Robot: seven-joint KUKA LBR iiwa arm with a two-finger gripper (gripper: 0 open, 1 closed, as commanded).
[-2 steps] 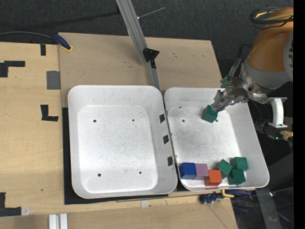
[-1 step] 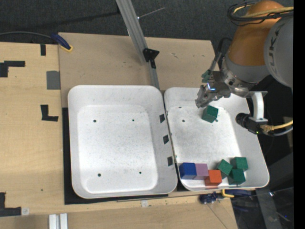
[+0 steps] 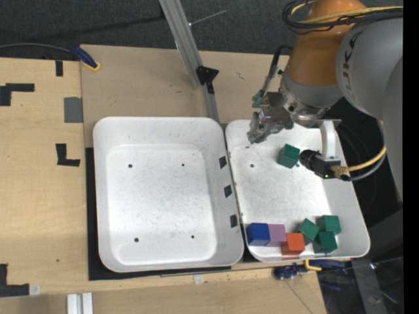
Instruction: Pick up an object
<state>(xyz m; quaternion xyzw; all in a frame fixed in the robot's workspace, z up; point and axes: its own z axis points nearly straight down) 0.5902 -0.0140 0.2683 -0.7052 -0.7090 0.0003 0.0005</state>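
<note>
My gripper [image 3: 256, 133] hangs over the far left corner of the right bin [image 3: 298, 195], fingertips pointing down near the bin's back rim. Nothing shows between them. A dark green cube [image 3: 288, 156] lies on the bin floor just right of the gripper, apart from it. Along the bin's near edge sit a blue cube [image 3: 258, 233], a purple cube [image 3: 277, 233], an orange cube [image 3: 294, 243] and three green cubes [image 3: 322, 231].
The left bin [image 3: 157, 195] lies beside the right one, with black clips along the shared rim. A slanted metal bar [image 3: 190, 44] runs from the top down to the bins' back edge. The arm's body and cables fill the upper right.
</note>
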